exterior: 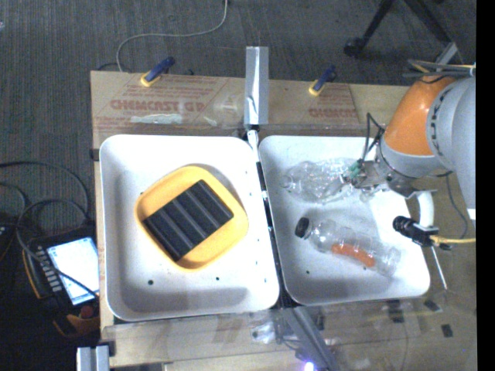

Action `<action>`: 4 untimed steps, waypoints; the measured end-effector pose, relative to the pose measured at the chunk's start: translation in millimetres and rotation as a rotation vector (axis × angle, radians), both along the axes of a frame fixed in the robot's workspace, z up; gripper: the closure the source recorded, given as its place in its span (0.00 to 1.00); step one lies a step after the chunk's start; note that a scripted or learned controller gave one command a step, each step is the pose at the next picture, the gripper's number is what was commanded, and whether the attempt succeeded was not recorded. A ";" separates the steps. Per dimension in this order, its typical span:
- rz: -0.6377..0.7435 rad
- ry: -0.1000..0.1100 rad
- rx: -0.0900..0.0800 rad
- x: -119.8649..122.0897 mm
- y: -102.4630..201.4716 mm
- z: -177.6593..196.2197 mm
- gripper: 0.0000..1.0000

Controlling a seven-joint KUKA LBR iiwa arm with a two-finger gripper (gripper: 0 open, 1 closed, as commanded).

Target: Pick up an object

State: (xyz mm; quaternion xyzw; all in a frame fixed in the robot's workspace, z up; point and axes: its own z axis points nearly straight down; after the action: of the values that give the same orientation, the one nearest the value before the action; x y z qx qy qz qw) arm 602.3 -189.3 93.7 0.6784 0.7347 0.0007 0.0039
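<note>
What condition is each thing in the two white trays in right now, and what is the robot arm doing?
Yellow tray with black ridged insert: lying flat and askew in the left bin.
Clear bottle with black cap: on its side in the right bin, capped, something orange inside.
Crumpled clear bottle: lying squashed near the right bin's back.
Robot arm: reaching over the right bin's far corner, by the crumpled bottle.

Plywood bench bears two white bins side by side: left bin, right bin; two yellow-blue clamps grip far edge
</note>
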 end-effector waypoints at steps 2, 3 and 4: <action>0.002 -0.002 0.000 1.3 1.5 11.1 0.00; 0.004 0.024 0.012 65.0 -2.8 0.6 0.00; -0.029 -0.012 -0.002 -11.3 79.6 1.0 0.00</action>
State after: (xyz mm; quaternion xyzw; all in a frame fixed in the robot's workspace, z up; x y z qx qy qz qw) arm 591.1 -109.7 94.8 0.6890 0.7247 0.0037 0.0090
